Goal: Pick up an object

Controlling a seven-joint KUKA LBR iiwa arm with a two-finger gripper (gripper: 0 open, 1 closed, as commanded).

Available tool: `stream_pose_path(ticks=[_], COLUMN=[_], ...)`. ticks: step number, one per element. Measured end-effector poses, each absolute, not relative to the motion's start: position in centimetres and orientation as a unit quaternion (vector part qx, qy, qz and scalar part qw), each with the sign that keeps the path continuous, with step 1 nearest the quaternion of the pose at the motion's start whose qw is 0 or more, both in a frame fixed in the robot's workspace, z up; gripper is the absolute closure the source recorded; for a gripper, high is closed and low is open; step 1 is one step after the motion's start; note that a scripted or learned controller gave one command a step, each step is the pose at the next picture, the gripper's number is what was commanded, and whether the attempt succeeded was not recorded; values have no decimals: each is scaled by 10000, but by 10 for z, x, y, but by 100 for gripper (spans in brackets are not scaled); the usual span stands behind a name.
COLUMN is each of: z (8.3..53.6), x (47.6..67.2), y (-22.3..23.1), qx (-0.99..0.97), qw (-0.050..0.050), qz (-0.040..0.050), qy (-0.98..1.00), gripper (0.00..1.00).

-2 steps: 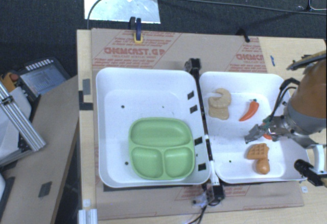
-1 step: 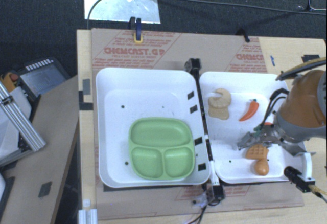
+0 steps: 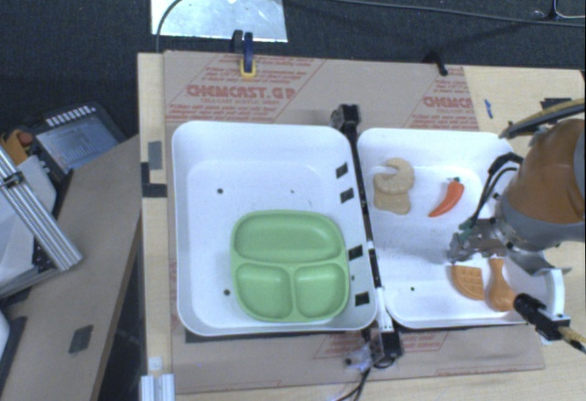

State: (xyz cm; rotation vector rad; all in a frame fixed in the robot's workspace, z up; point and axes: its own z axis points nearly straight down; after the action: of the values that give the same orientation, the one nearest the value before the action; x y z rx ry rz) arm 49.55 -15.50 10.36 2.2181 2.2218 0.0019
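Bench [image 3: 275, 83]: carries two shallow white bins side by side. The left bin [image 3: 206, 207] lies well to the left of the pincer; the right bin [image 3: 417, 298] lies directly under it.

Arm [image 3: 549, 189]: grey with an orange band, reaching in from the right and standing over the right bin's right half.

Green divided tray [image 3: 289, 264]: resting flat in the left bin, well apart from the pincer on its left, across the partition between the bins.

Beige curled piece [image 3: 395, 186]: in the right bin, up and to the left of the pincer, apart from it.

Orange waffle-like piece [image 3: 468, 281]: just below the pincer, near the bin's lower edge, with a tan piece [image 3: 499, 291] just beside it on the right.

Orange-red pepper-like item [image 3: 448, 197]: above the pincer and slightly left, lying at a tilt.

Pincer [image 3: 465, 245]: low over the bin floor. Whether it is open or closed cannot be told from this view; nothing is seen between its tips.

Assessment: the step in hand appears to be the approach, with no grasp confirmed. The waffle-like piece is judged the nearest candidate. The next move calls for centring over one chosen item, descending to straddle it, then closing and lifting straight up.
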Motion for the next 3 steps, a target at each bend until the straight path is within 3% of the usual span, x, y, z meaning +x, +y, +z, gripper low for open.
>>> stream_pose_path(ticks=[2, 3], z=[217, 249], x=[511, 513], y=[-159, -159], qx=[7059, 7057], qw=[37, 21], qz=[17, 11], qy=[7083, 7085], gripper=[100, 100])
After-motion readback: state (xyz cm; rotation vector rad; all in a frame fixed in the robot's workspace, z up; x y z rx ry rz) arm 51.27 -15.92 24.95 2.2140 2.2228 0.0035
